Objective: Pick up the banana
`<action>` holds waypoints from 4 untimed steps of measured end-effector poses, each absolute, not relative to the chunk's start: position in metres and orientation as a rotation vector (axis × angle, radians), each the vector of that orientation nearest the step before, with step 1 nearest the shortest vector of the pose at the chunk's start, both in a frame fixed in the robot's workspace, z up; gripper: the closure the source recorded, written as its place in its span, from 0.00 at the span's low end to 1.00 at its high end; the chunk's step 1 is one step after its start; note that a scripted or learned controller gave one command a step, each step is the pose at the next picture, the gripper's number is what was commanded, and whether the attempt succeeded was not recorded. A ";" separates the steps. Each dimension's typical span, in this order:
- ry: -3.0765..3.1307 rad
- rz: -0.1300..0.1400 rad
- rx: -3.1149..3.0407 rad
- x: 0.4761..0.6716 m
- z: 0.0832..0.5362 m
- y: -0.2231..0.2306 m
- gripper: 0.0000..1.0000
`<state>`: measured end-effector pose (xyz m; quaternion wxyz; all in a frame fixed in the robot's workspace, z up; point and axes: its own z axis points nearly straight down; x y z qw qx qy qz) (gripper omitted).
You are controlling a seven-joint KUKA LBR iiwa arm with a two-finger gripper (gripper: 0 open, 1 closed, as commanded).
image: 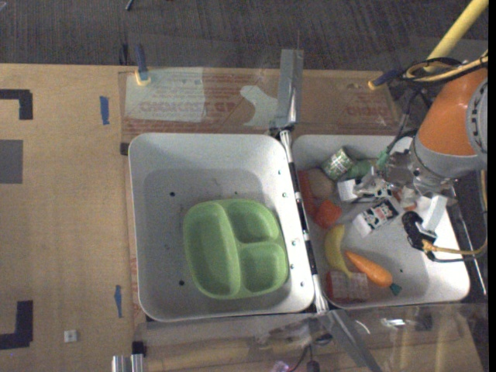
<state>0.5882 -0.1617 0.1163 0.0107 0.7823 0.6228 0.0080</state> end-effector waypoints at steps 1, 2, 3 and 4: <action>1.994 0.005 2.426 0.579 0.086 -0.095 0.00; 2.278 0.000 2.167 0.566 0.094 -0.097 0.00; 2.465 0.004 1.944 0.615 0.186 -0.009 0.00; 2.411 0.003 2.010 0.577 0.243 0.026 0.00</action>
